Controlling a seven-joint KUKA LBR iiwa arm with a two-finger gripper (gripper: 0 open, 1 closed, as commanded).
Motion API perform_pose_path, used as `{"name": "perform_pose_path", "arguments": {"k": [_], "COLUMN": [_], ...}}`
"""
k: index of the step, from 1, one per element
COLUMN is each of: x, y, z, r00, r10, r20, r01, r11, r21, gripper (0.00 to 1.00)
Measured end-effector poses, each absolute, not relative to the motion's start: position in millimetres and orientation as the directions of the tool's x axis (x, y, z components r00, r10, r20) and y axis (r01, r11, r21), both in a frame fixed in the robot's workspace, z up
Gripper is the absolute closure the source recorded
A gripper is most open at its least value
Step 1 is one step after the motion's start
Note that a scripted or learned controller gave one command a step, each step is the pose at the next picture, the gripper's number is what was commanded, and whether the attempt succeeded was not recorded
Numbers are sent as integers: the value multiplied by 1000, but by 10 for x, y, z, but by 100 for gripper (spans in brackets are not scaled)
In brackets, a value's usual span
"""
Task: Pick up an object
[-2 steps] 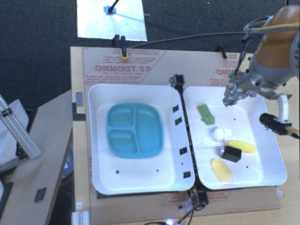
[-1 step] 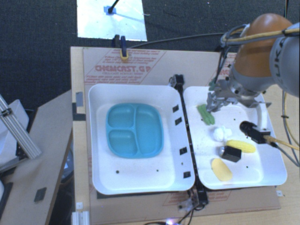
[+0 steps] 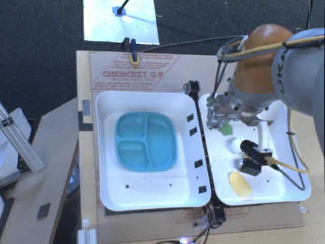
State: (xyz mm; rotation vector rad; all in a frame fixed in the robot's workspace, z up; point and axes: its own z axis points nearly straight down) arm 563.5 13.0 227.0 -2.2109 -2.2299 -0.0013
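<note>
Blue divided plate (image 3: 147,141) amid left bin (image 3: 109,187); right bin (image 3: 284,189) crowded: arm (image 3: 264,60), yellow object (image 3: 240,183), cable (image 3: 289,166)

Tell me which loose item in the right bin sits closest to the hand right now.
The small green piece, right under the hand near the bin's top left. The white item lies lower, mid-bin, and the yellow one is farthest, by the bottom wall.

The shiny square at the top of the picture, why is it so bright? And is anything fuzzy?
In the camera view, the pale sheet at the top catches the light and glares almost white, with a thin dark shadow line across it. Also in the camera view, the blue plate in the left bin looks sharp, while the gripper over the right bin is soft and hard to make out.
</note>
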Motion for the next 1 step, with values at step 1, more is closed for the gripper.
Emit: {"name": "perform_pose_path", "arguments": {"k": [1], "x": [5498], "y": [718], "z": [2292], "r00": [-10], "r10": [1000], "r20": [2], "r01": [1000], "r11": [10], "r21": [0], "gripper": [100]}}
